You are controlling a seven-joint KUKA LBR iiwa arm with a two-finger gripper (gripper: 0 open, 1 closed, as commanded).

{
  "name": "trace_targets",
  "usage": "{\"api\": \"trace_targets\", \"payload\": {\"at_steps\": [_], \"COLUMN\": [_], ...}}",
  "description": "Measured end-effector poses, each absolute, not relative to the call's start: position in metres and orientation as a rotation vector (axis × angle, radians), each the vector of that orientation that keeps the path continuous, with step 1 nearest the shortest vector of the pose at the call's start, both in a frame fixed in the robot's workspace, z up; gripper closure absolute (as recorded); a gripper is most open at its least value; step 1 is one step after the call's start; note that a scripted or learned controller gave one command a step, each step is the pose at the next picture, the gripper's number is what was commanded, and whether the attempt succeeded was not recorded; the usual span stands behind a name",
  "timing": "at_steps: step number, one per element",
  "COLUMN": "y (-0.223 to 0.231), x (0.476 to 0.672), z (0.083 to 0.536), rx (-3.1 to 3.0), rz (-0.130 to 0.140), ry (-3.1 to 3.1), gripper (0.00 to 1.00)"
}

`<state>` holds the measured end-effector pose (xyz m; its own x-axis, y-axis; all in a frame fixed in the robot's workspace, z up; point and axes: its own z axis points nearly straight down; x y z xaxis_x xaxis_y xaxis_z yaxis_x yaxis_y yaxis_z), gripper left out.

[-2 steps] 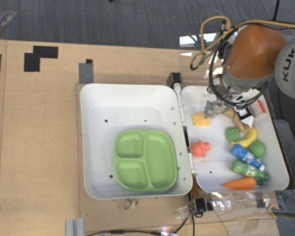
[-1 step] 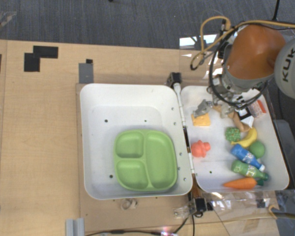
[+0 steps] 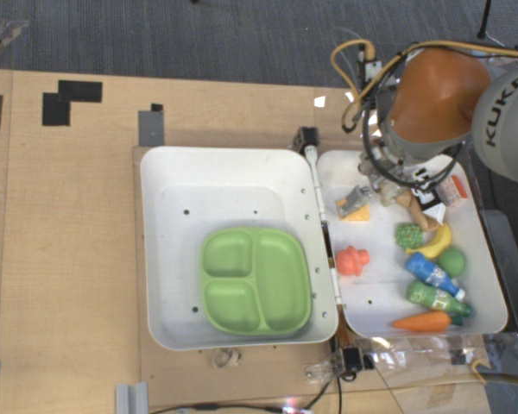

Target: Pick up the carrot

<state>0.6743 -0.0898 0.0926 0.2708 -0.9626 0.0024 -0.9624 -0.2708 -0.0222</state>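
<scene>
The carrot (image 3: 422, 322) lies at the near edge of the right bin (image 3: 371, 296), just beside a green bottle (image 3: 436, 297) and a blue bottle (image 3: 432, 272). The arm's orange band (image 3: 433, 93) covers the bin's far corner, and the gripper (image 3: 373, 190) hangs below it over a small grey piece (image 3: 354, 199) and a yellow wedge (image 3: 357, 215); how it is set cannot be told. A banana (image 3: 436, 241), broccoli (image 3: 407, 235) and a green ball (image 3: 451, 260) crowd together, partly overlapping. The left bin (image 3: 173, 179) holds a green divided plate (image 3: 255, 279).
</scene>
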Motion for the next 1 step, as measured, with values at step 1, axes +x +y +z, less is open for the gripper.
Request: {"api": "trace_targets", "payload": {"at_steps": [1], "y": [-0.089], "x": [0.6797], "z": [0.1107], "rx": [-2.473], "rz": [-0.043], "ry": [1.887], "gripper": [1.0]}}
